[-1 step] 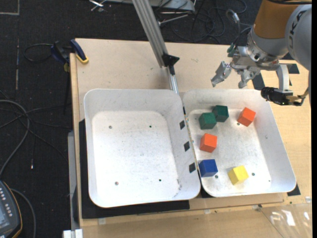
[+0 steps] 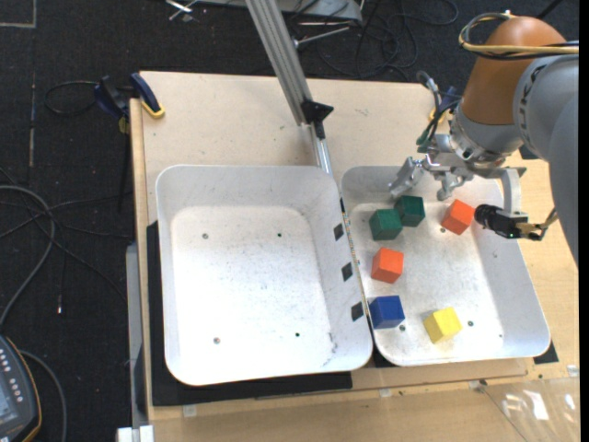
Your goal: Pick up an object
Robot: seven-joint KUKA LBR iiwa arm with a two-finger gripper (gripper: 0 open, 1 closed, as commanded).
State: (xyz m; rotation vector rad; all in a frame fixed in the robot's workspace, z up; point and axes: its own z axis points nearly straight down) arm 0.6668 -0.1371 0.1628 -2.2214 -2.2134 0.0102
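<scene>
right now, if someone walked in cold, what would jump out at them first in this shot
The big grey arm with its orange band reaching in from the right, its gripper hanging over the far end of the right bin. Next, the bright blocks scattered in that bin: two green blocks touching just below the gripper, an orange block beside them, another orange one mid-bin, and a blue block and yellow block near the front. The left bin is plain white by contrast.

The gripper (image 2: pixel 425 179) hangs over the far end of the right bin (image 2: pixel 515 334), fingers spread, nothing between them. Just beside it lie two green cubes (image 2: pixel 387 224), (image 2: pixel 411 211), touching each other. An orange cube (image 2: pixel 457 217) sits to their right. Nearer the right bin's front lie a second orange cube (image 2: pixel 387 265), a blue cube (image 2: pixel 386 311) and a yellow cube (image 2: pixel 443 324). The left bin (image 2: pixel 175 191) adjoins on the surface (image 2: pixel 221 118).
</scene>
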